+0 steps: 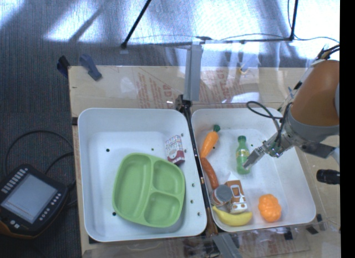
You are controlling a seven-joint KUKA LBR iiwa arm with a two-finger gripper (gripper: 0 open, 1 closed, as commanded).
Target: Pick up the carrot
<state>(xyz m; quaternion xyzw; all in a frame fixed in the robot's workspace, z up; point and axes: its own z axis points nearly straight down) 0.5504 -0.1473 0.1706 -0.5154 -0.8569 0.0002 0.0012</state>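
The carrot (pixel 209 142), orange with a green top, lies against the left wall of the right bin (pixel 288 187), tip pointing toward the front. My gripper (pixel 250 161) hangs low over the middle of that bin, right beside a small green bottle (pixel 242 155) and well to the right of the carrot. Nothing shows between its fingers.
In the right bin there are also a sausage (pixel 209 172), a small can (pixel 223 193), a toy carton (pixel 238 196), a banana (pixel 232 216) and an orange fruit (pixel 269 207). The left bin (pixel 100 129) holds a green divided plate (pixel 148 189) and a small red-and-white packet (pixel 175 148).
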